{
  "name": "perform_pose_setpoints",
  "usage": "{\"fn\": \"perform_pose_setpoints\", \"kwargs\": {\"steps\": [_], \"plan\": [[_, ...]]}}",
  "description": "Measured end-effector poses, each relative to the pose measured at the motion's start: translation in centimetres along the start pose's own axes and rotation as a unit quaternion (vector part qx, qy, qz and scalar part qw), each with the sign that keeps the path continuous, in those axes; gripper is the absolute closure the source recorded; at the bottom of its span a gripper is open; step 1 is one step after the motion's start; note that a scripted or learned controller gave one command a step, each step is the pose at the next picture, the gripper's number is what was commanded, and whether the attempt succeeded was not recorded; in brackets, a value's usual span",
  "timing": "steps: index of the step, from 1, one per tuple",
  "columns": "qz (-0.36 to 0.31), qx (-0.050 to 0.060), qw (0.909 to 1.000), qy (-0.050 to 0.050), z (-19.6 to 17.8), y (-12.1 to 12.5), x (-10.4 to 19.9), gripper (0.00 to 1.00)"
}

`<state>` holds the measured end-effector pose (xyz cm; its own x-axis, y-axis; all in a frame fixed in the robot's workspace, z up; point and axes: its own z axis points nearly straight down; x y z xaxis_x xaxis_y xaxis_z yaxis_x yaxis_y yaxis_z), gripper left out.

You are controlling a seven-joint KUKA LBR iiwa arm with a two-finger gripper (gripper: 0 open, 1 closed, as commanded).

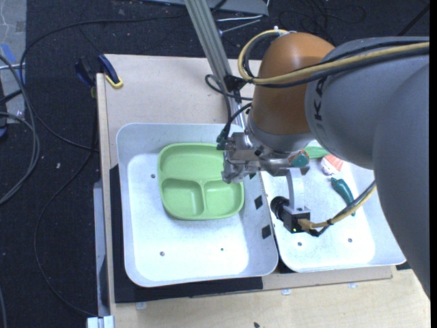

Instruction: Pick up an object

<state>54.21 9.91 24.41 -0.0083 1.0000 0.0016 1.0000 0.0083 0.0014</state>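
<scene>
A dark carpeted floor (48, 203), crossed by black cables, is seen around a pale wooden table (164, 94). Two shallow white bins are carried side by side on it: the left bin (184, 251) and the right bin (341, 244). The grey arm (382, 101) is stretched in from the right. A green divided tray (194, 183) is laid in the left bin. The hand (232, 169) is placed at the tray's right rim; whether it is open or closed cannot be told. A teal-handled tool (343, 188) is laid in the right bin.
</scene>
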Motion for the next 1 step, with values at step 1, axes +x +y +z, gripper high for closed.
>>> {"fn": "perform_pose_setpoints", "kwargs": {"steps": [1], "plan": [[0.003,0.001,1.0000,-0.001,0.01,-0.04,-0.35,0.00]]}}
